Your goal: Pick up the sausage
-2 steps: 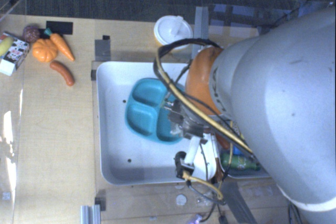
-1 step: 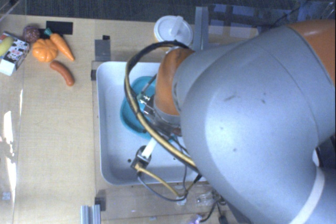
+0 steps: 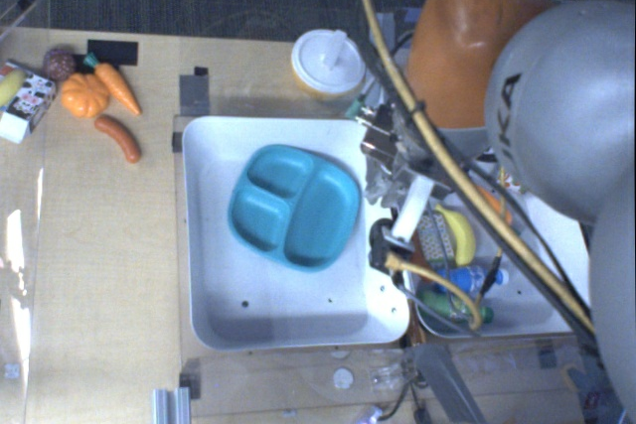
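Observation:
The sausage (image 3: 118,138), a short reddish-orange link, lies on the bare bench top at the far left, outside both bins. My gripper (image 3: 384,166) hangs over the wall between the two bins, near the left bin's right rim and far to the right of the sausage. Cables and the large grey arm cover much of it. Nothing shows between its fingers.
A blue divided plate (image 3: 295,206) lies in the left bin (image 3: 214,303). In the right bin (image 3: 556,308) are a banana (image 3: 459,234), a blue bottle (image 3: 469,279) and a green item (image 3: 437,299). A carrot (image 3: 120,86), a small pumpkin (image 3: 83,96) and a box (image 3: 24,100) sit by the sausage. A lidded white cup (image 3: 328,63) stands behind the bins.

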